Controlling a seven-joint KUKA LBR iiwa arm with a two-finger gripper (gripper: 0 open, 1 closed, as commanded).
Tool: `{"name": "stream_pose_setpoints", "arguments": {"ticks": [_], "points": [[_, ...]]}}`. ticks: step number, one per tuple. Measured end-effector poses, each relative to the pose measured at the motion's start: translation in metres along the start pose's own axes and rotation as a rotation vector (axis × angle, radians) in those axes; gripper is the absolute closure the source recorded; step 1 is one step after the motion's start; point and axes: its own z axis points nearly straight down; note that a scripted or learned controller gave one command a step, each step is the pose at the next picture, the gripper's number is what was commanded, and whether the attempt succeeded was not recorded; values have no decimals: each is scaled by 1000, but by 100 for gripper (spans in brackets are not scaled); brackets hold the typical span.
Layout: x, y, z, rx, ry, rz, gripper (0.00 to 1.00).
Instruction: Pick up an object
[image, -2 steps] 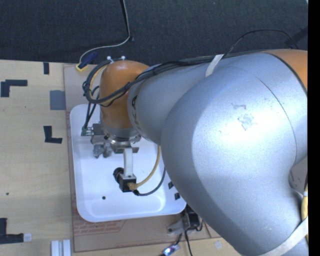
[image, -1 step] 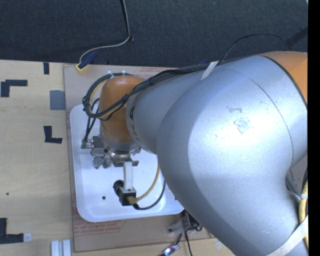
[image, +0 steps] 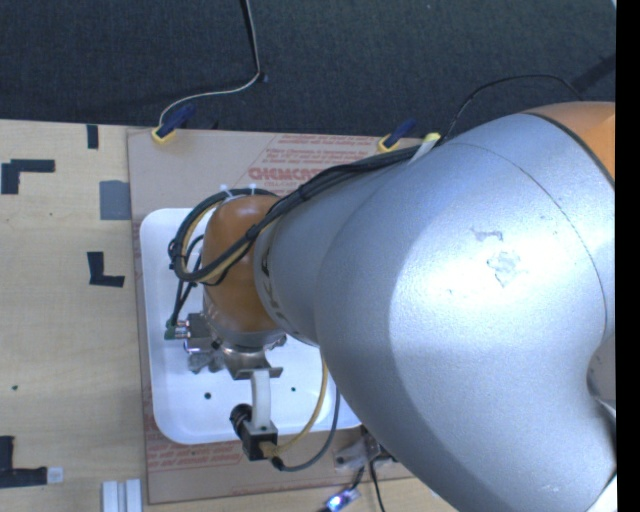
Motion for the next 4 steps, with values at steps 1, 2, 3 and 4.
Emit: {"name": "stream_pose_setpoints", "arguments": {"ticks": [1,2,3,4], "points": [[0,-4,-8,-4,2,0,100],[0,-4,-18,-5,2,0,100],[1,-3,-172,-16,7,-3,100],[0,-5,-246,-13,5,-3,100]]}}
